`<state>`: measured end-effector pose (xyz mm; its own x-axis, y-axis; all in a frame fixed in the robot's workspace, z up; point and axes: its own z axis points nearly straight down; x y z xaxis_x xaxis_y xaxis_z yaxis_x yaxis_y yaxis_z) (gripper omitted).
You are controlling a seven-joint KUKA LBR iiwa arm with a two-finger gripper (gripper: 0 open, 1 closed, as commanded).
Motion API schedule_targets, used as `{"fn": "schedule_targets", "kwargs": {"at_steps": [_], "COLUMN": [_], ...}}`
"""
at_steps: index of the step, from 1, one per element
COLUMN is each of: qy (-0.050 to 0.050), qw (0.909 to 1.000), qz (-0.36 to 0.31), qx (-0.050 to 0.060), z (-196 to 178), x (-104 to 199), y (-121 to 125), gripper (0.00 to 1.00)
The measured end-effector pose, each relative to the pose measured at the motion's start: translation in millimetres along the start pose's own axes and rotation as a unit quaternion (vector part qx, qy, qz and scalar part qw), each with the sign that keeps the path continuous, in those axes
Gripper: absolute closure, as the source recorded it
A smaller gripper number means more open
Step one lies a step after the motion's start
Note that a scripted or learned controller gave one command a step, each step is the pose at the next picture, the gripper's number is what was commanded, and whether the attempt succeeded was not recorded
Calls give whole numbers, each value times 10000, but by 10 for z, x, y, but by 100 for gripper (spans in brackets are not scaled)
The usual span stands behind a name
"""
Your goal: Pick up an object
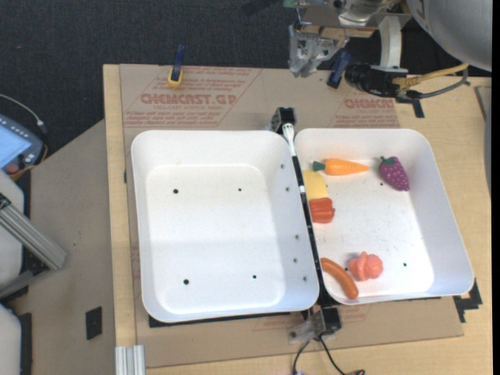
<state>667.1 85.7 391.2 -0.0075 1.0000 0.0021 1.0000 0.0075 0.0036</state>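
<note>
The grey arm's two-finger tool hangs above the far edge of the cardboard-covered worktop, beyond the bins and well apart from every item; its state I cannot tell from this slanted view, though nothing visible hangs from it. All candidates lie in the right shallow white plastic bin: an orange toy carrot with a green top, a purple toy grape bunch, a pale yellow block-like toy touching a red toy pepper, and near the front rim a brown-orange toy sausage just beside a pink rounded toy. The left shallow white plastic bin offers no target. The likeliest failure, I judge, comes from the pieces crowded against the dividing wall: a descent on the yellow toy or the pepper could strike the bin rims or the black clip that joins them, or pinch two things at once. The sausage and pink toy sit close enough that one finger may land on the neighbour and push both away. Smooth rounded plastic such as the carrot may squirt out of a slightly off-centre closure. The grapes, standing apart, look the safest choice.
</note>
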Motion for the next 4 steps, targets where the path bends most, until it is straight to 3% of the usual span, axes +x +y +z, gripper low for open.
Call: {"fn": "schedule_targets", "kwargs": {"at_steps": [2,3,4], "qy": [3,-2,7], "qw": [10000,10000,10000], "qz": [3,21,26], "qx": [6,-6,-40], "z": [94,-33,-890], "x": [1177,1404,1395], "y": [-5,4,5], "gripper": [100,100,100]}}
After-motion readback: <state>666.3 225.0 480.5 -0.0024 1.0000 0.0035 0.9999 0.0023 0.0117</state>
